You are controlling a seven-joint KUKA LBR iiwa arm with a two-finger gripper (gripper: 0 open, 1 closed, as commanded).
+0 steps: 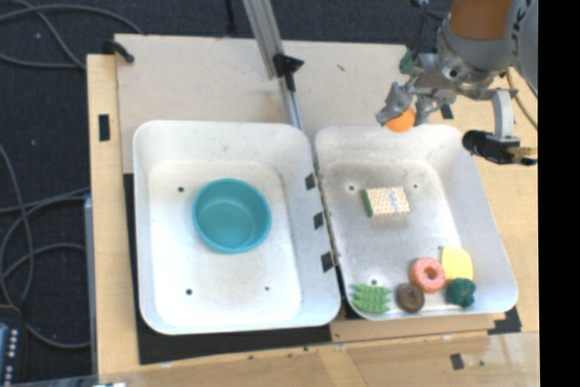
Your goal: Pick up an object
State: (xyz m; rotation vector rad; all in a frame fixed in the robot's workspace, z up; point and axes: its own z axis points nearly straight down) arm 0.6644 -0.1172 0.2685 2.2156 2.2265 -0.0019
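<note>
Over right bin's (471, 195) far rim: hand (403, 109) | orange object (400, 120) half-hidden

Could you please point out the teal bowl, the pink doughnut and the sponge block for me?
teal bowl (231, 215): camera view, on its inner bottom.
pink doughnut (427, 274): camera view, on its ring.
sponge block (387, 201): camera view, on its top face.

Light falls evenly and fairly brightly from above, with no strong single source. The two shallow white plastic bins (227, 222) look a little washed out, their rims close to overexposed. Shadows are soft and short: a faint one hugs the round teal bowl (231, 214), far to the left of the two-finger gripper (410, 109). Around the bench the dark floor loses detail. The whole picture is slightly soft and grainy.
</note>
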